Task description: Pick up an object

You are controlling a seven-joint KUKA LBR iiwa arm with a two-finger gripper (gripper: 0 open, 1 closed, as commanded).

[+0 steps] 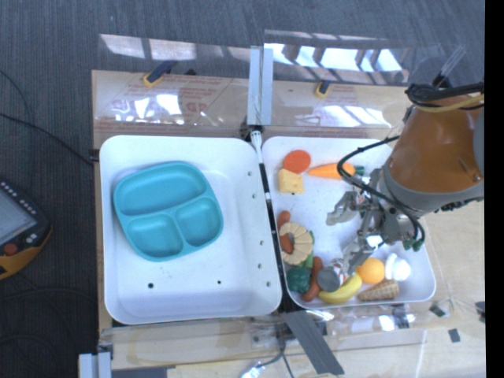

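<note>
My gripper (353, 231) hangs over the middle of the right bin (425, 294), fingers spread apart with nothing between them. Toy food lies around it. A carrot (329, 170), an orange-red disc (297, 161) and a yellow cheese wedge (290, 182) sit at the bin's far side. A round bagel-like piece (296, 241) lies to the gripper's left. Along the near edge are a green broccoli piece (298, 277), a banana (341, 291), an orange (371, 271), a white egg (400, 269) and a cone (379, 291).
The left bin (236, 290) holds a blue divided plate (167, 209). A raised divider (266, 211) separates the two bins. The orange-banded wrist (437, 152) covers the right bin's far right corner. Clear plastic sheeting lies behind both bins.
</note>
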